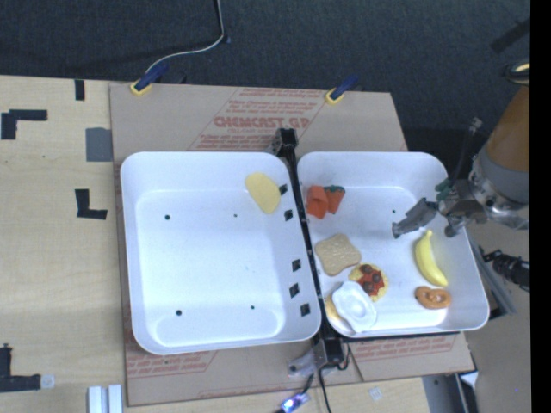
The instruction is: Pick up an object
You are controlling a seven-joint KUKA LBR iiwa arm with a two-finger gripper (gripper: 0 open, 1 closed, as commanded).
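Observation:
The right bin (379,169) holds an orange-red carrot-like toy (323,200), a slice of toast (337,253), a small pizza piece (369,280), a white fried-egg shape (352,305), a banana (429,259) and a small brown pretzel (431,297). A pale yellow chip-shaped piece (263,192) lies in the left bin (172,166) near the divider. My gripper (428,216) hovers over the right bin's right side, just above the banana's upper end, fingers spread open with nothing between them.
Both bins sit on a cardboard sheet (258,119) on the wooden bench. Black clips (287,140) run along the divider between the bins. The arm's orange band (510,140) stands at the right edge. A cable (185,54) trails across the dark floor behind.

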